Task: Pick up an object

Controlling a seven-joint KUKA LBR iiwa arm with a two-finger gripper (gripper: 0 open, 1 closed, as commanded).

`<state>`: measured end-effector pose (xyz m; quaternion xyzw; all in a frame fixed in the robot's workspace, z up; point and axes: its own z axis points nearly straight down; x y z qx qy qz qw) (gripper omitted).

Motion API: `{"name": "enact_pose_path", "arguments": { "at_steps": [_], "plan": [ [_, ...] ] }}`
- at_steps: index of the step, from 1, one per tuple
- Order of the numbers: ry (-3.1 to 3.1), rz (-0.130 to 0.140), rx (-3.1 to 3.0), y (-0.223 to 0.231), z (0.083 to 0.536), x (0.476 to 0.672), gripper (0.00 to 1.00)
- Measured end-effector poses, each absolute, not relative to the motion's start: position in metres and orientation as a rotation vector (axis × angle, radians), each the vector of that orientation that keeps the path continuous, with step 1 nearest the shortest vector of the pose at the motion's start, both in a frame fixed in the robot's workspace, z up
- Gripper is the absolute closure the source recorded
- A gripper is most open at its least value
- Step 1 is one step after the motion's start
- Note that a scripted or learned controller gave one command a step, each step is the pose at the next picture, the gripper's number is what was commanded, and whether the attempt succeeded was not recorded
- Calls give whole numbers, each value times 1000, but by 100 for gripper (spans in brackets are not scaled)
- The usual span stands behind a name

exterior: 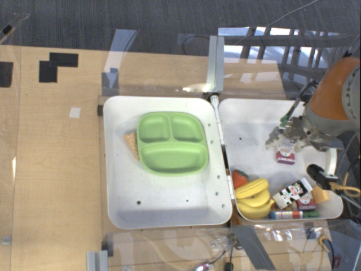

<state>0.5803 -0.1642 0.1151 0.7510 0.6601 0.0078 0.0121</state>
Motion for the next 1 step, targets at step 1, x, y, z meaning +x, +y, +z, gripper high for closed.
{"name": "enact_pose_path", "arguments": {
  "at_steps": [1],
  "plan": [
    [2261, 12, 2166, -192, 90, 586, 0]
  ]
}}
